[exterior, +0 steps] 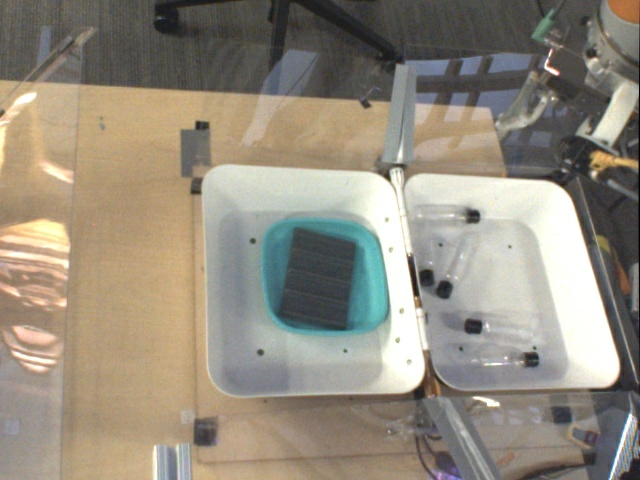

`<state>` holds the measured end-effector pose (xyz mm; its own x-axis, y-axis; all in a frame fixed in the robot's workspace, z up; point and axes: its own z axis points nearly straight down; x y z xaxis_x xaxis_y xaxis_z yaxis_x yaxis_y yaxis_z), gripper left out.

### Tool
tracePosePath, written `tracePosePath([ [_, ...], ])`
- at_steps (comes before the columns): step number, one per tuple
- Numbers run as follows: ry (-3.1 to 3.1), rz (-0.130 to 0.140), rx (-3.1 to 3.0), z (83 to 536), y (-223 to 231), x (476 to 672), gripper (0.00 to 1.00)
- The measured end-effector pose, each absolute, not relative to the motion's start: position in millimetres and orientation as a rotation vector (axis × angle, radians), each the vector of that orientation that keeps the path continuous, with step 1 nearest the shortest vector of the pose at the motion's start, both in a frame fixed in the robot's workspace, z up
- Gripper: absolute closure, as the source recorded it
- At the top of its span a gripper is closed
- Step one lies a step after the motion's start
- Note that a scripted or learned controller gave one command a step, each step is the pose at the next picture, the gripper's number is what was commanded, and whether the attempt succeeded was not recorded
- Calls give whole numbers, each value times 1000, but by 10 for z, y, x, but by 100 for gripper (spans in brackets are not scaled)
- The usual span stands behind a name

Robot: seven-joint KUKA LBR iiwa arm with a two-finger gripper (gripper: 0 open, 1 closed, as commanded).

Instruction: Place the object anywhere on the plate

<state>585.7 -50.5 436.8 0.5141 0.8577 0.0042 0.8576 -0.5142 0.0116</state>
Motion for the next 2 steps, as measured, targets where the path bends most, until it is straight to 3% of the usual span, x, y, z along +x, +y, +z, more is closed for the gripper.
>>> tracePosePath([
  [2,1002,15,2968,4368,-1705,5533,0],
])
